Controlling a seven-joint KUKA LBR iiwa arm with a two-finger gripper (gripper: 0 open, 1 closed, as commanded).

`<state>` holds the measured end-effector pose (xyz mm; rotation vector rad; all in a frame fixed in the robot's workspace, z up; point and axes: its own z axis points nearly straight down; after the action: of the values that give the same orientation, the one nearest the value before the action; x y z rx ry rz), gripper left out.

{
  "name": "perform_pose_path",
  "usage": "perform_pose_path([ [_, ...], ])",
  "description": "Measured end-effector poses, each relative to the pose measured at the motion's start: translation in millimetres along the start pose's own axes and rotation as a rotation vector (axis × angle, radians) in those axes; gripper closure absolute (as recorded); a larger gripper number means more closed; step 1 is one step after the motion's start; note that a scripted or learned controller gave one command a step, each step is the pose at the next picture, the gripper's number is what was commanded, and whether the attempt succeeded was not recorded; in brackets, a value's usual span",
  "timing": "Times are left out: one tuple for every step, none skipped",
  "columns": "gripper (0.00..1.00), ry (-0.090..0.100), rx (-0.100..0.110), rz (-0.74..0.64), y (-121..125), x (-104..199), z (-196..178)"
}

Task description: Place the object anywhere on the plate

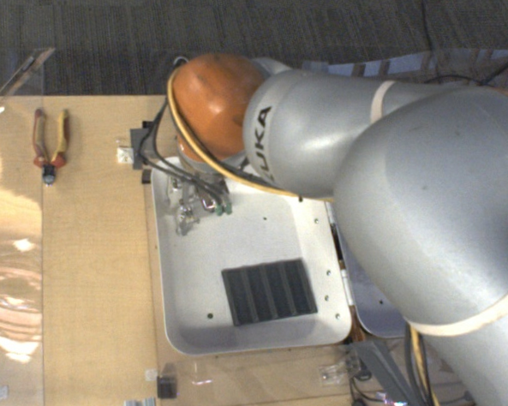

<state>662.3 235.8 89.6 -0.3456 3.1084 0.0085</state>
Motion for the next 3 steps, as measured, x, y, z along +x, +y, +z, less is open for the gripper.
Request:
perform_pose_path([
  [1.0, -0.001, 0.0, -0.18, -10.9, 71.2, -3.0],
  [1.0, 0.002, 0.0, -0.204, -50.3, 1.0, -180.1],
  [1.0, 0.005, -0.004, -0.728, 0.2, -9.0, -154.3],
])
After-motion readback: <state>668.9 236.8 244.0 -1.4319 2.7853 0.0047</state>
